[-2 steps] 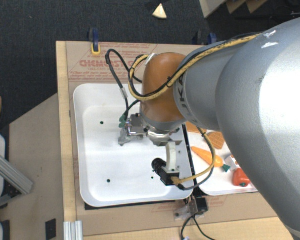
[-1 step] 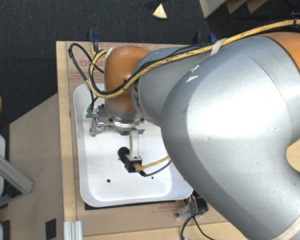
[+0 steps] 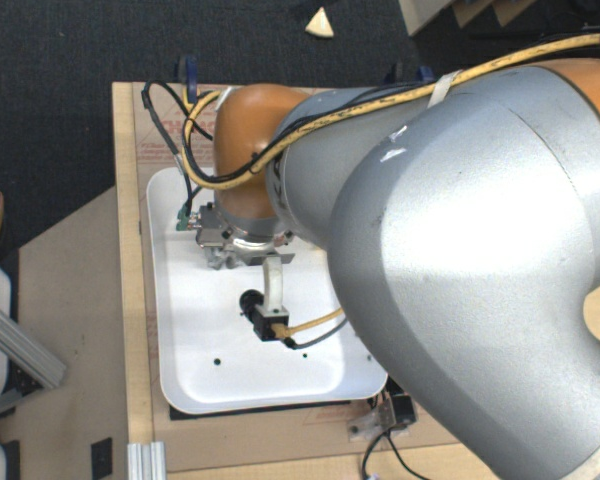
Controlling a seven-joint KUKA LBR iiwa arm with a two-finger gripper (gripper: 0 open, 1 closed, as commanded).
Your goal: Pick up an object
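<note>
The grey arm with its orange band [image 3: 250, 138] reaches in from the right and hangs low over the left white bin [image 3: 180, 368]. My gripper [image 3: 232, 252] points straight down at the bin's far half, close to the floor. From above, the wrist hides whatever lies beneath it. I see no loose object on the bare floor of the bin, just two small dark dots [image 3: 217, 361] near its front.
The arm's big grey body [image 3: 460, 248] covers the right side of the bench and the second bin. Wooden bench edge [image 3: 130, 298] runs along the left. Black and yellow cables [image 3: 180, 118] loop at the bin's far left corner.
</note>
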